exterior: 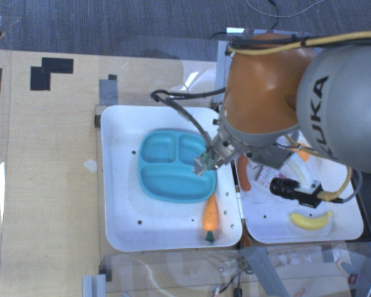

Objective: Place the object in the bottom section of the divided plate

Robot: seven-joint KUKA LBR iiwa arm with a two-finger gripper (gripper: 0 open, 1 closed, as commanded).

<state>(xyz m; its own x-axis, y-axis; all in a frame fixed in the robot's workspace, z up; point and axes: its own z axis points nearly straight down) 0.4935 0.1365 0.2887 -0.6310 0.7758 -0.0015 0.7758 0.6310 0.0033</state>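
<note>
In left white bin [120,166]: hovering over right edge of blue plastic divided plate [173,166], tool [205,161], grip state unclear. Lying just beside plate's lower right corner, orange carrot toy [210,214].

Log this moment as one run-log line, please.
tool above plate's right edge | carrot left bin, below plate | banana right bin | bottom section unfilled

Light wooden bench [43,184], dark blue carpet [111,11]
</note>
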